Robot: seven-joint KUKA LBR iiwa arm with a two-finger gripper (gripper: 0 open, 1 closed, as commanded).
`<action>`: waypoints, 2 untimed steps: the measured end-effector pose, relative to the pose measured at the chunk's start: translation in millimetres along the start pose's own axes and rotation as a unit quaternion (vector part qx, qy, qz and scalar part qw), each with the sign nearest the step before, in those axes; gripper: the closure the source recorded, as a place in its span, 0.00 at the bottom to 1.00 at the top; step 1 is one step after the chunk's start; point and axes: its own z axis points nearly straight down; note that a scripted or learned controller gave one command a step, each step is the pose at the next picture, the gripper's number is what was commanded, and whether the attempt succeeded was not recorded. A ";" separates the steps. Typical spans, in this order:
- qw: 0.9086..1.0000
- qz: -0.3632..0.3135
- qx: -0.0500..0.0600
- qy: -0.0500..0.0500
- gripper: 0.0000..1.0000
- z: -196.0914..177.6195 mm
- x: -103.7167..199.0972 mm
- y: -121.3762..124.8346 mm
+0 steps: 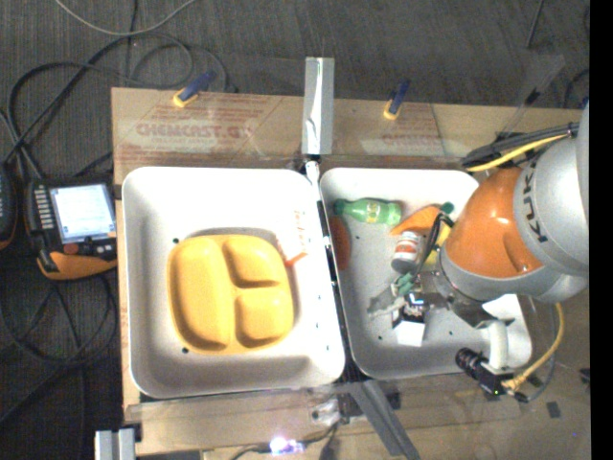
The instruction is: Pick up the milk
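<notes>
Reaching in from the right over the near part of the right bin [369, 353], the grey arm [551, 223] with its orange band hangs above the white floor of the bin. A yellow cable [541, 362] loops below the arm near the front edge of the surface. The hand [407, 303] points down and left, a dark cluster of parts with green and blue wiring; whether it is open or closed cannot be told. Just in front of it lies what looks like the milk [410, 333], a small white boxy piece resting on the bin floor, touching or nearly touching the hand's tip. Nothing can be seen gripped.

Further back, beside the arm's orange band, stands a small white bottle with a red band [405, 251]. Behind that an orange item [418, 220] lies against a green bottle [369, 212], which rests on its side near the bin's far wall.

The left bin [144, 286] holds a yellow divided tray [233, 290], set roughly in its middle.

Beyond both bins, the surface [201, 127] carries two clamps with yellow and blue handles [192, 88] and an upright metal post [318, 103]. Off the left side sits a small screen device [77, 212], and cables [96, 27] trail over the dark floor.
</notes>
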 end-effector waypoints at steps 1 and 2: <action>1.000 0.000 0.000 0.002 1.00 -9.3 1.3 1.1; 0.996 0.085 0.009 0.002 1.00 -92.1 47.8 26.9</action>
